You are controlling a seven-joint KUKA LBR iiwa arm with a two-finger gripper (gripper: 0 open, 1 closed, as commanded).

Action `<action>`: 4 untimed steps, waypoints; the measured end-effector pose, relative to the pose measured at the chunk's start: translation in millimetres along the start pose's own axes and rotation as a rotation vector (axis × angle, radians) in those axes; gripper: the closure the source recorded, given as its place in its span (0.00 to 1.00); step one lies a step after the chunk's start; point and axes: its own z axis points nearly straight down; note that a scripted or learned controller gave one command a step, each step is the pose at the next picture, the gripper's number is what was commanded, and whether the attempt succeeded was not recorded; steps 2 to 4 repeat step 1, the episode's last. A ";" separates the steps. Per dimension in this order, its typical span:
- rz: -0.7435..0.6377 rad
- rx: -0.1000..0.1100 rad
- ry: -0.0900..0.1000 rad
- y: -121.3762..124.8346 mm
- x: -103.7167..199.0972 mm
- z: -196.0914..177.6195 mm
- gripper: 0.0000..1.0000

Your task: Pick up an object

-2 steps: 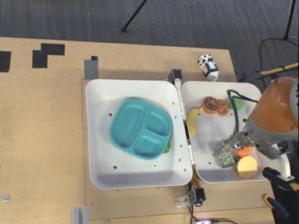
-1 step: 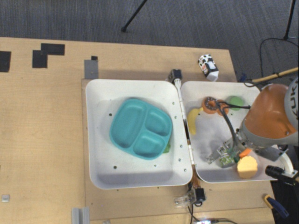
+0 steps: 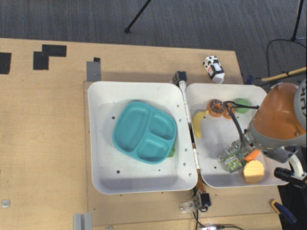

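Down in the right bin (image 3: 211, 178), near its front edge: the jaws (image 3: 235, 158) of the grey arm (image 3: 280, 116) (orange band above the wrist), spread or pressed together impossible to tell. Just beside them, a yellow block (image 3: 254, 171) and a small orange piece (image 3: 253, 154). Farther back, a banana (image 3: 197, 123) and a green item (image 3: 242, 104). In the left bin (image 3: 103, 128), a teal divided plate (image 3: 145, 132). On the worktop (image 3: 43, 143) behind, a black-and-white toy (image 3: 213, 68).

right bin (image 3: 211, 178): yellow banana (image 3: 197, 123) by left wall | orange-black toy (image 3: 216, 107) far end | yellow block (image 3: 254, 171), orange carrot (image 3: 252, 155) beside my gripper (image 3: 233, 158)
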 end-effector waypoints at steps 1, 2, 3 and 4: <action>0.198 0.008 0.007 33.8 54.4 -86.1 1.00; 0.198 0.008 0.007 33.8 54.4 -86.1 1.00; 0.198 0.008 0.007 33.8 54.4 -86.1 1.00; 0.198 0.008 0.007 33.8 54.4 -86.1 1.00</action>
